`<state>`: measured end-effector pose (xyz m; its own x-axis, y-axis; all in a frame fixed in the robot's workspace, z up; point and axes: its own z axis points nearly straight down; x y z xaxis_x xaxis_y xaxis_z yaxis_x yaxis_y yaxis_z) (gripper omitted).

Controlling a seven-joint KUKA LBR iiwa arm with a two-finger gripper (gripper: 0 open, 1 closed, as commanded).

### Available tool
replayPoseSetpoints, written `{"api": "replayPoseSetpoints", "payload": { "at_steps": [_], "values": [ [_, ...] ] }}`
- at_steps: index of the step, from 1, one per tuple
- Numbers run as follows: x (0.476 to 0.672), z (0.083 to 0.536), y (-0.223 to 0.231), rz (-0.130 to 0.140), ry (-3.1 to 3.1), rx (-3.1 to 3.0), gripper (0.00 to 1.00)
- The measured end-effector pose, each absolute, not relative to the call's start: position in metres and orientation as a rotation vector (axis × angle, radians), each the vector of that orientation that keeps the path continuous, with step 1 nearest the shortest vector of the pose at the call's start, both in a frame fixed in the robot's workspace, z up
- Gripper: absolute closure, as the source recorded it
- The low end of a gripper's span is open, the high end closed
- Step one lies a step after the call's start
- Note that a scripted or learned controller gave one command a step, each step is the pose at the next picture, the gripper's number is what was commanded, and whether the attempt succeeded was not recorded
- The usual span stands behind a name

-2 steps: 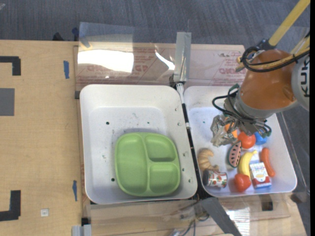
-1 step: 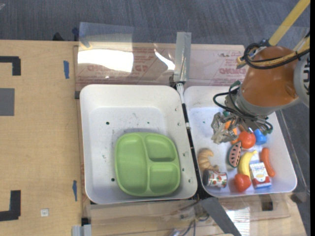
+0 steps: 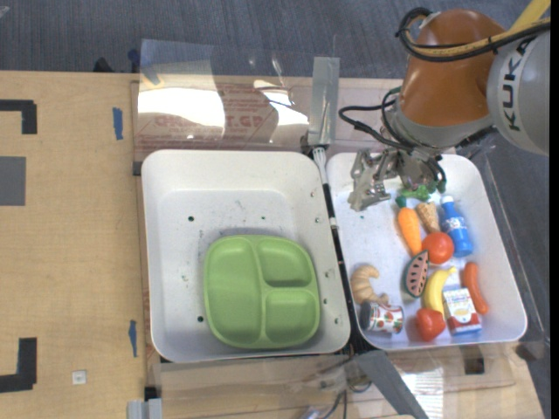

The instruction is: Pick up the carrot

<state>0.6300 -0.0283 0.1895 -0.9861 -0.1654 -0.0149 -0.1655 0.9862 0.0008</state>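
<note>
**Gripper above the carrot, nothing held yet**

The gripper (image 3: 371,182) hangs over the upper part of the right bin (image 3: 502,234), its metal fingers pointing down toward the bin floor. They look slightly parted with nothing between them (the glare on the metal makes the gap hard to read). This looks like the approach step: the arm is in position over the bin but has not closed on anything.

The carrot (image 3: 409,230) lies just below and to the right of the gripper, near but apart from it, its green top toward the gripper and its tip pointing away. Close on the carrot's right sit a beige piece (image 3: 427,216), a blue bottle (image 3: 455,225) and a tomato (image 3: 438,248); a watermelon slice (image 3: 414,275) lies just past the carrot's tip.

The next move calls for a short shift over the carrot's middle, then a descent with fingers straddling its width, keeping clear of the 3 crowded neighbours.
</note>
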Motion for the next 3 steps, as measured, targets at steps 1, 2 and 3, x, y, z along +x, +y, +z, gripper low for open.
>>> {"api": "replayPoseSetpoints", "payload": {
  "at_steps": [1, 2, 3],
  "values": [
    [0.628, 0.186, -0.031, 0.002, 3.123, -0.253, 0.00],
    [0.576, 0.186, -0.085, -0.002, 3.117, -0.355, 0.00],
    [0.598, 0.096, -0.118, 0.000, 3.133, -0.074, 0.00]
  ]
}}
